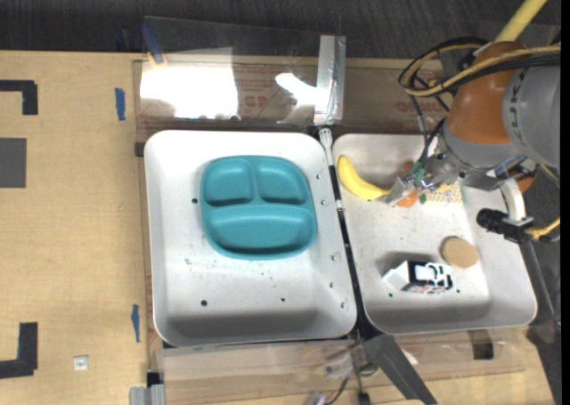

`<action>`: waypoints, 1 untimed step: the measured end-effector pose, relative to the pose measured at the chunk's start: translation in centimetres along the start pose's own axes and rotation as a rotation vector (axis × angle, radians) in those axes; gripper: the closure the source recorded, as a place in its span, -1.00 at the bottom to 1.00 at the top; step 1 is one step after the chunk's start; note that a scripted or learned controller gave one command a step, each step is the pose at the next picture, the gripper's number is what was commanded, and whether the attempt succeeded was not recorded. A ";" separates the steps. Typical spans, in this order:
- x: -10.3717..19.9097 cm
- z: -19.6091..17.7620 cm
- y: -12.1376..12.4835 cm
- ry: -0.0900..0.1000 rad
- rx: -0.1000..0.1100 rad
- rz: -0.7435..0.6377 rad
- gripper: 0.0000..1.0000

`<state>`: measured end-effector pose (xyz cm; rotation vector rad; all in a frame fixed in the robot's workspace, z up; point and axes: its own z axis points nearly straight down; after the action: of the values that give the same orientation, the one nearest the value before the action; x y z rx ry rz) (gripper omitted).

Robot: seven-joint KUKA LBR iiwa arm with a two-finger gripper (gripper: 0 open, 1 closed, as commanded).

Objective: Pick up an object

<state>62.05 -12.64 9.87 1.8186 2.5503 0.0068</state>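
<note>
Teal tray sits mid left bin, untouched. Across the divider, right bin: banana up at eleven o'clock, long axis running from the divider toward the bin's middle, its right tip nearly meeting the gripper. Gripper is low over something orange; whether it is spread or pinching, cannot tell through the clutter. Banana lies at nine o'clock from the gripper, just beside it, probably the handiest target. Tan disc at five o'clock, well apart; black-and-white packet below that.
</note>
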 end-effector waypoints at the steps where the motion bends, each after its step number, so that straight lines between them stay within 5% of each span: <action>1: 5.9 -9.0 4.9 0.003 0.001 0.164 1.00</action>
<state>64.67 -5.48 18.85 2.0230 2.3954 0.0093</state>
